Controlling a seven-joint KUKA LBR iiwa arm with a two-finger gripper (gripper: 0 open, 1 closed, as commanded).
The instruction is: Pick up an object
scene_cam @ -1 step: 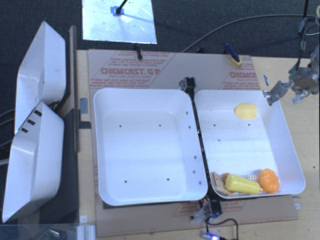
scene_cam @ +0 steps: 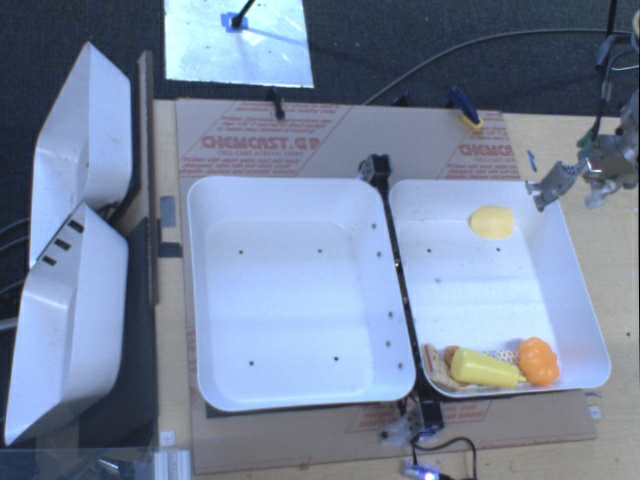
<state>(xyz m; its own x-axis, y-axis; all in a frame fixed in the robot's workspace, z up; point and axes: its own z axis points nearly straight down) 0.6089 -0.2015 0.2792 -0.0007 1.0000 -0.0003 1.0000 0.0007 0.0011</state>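
The right bin point(scene_cam: 575, 268) holds a pale yellow rounded object point(scene_cam: 491, 222) near its far edge. Along its near edge lie a yellow oblong object point(scene_cam: 484, 369), an orange ball-like object point(scene_cam: 539, 361) and a tan flat piece point(scene_cam: 436, 361), crowded together. My gripper point(scene_cam: 572, 190) hangs over the far right corner of this bin, to the right of the pale yellow object and apart from it. Its fingers are spread open with nothing between them.
The left bin point(scene_cam: 210, 268) sits beside the right one, with a black clamp strip point(scene_cam: 398, 278) between them. Spare white bins point(scene_cam: 70, 268) are stacked at the far left. A metal plate point(scene_cam: 238, 28) lies beyond the bench, and cables run behind.
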